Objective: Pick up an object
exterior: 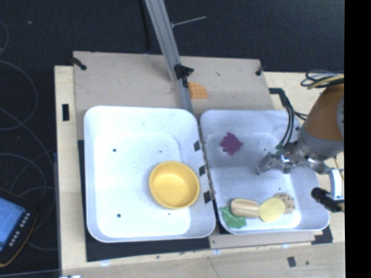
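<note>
In the camera view the gripper (265, 165) hangs over the middle of the right bin (249, 123), reaching in from the right, with nothing seen between its fingers. A small purple piece (231, 143) lies up and to the left of it. Along the bin's front edge lie a tan bread-like roll (244, 207), a yellow lemon-like object (271, 211), a speckled brown cookie-like piece (285, 200) and a green scrap (230, 218). A yellow bowl (173, 185) sits upright in the left bin (116, 132), near its right wall.
A grey metal rail (165, 39) slants down from the top to the divide between the bins. An orange tag (197, 90) lies on the board behind the bins. Cables run at the right edge by the arm (324, 126).
</note>
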